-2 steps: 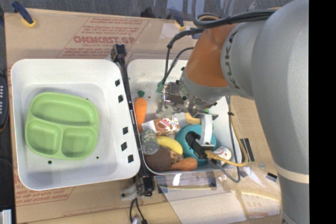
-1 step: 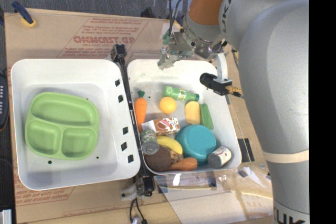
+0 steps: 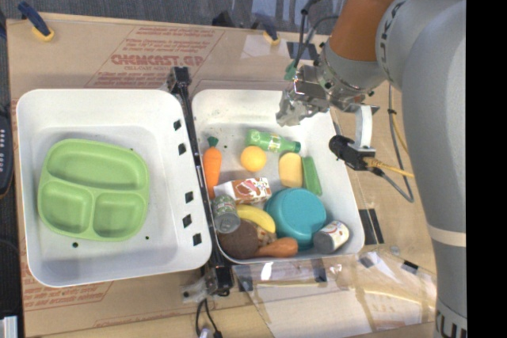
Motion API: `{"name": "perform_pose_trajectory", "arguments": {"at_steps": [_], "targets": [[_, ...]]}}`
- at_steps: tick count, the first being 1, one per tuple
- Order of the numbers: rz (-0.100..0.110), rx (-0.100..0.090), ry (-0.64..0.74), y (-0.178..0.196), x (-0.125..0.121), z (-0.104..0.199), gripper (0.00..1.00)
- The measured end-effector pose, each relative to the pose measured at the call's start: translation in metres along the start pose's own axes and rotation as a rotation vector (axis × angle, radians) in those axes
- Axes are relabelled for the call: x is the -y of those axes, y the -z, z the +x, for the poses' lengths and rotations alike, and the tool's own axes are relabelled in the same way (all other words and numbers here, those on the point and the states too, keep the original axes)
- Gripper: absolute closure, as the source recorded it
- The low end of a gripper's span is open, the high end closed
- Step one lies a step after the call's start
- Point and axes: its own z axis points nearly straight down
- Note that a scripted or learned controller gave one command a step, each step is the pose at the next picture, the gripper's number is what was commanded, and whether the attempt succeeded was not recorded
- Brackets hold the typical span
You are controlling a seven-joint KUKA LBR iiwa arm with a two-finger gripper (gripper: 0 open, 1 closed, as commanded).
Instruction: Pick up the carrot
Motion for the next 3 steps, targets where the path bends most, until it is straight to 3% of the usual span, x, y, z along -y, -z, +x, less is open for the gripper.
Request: {"name": "perform_pose_trajectory", "arguments": {"at_steps": [1, 2, 3], "targets": [[-0.004, 0.000, 0.463, -0.146, 0.054, -0.008, 1.00], [-0.008, -0.002, 0.134, -0.044, 0.047, 0.086, 1.00], [0.001, -0.001, 0.006, -0.042, 0.097, 0.157, 1.00]]}}
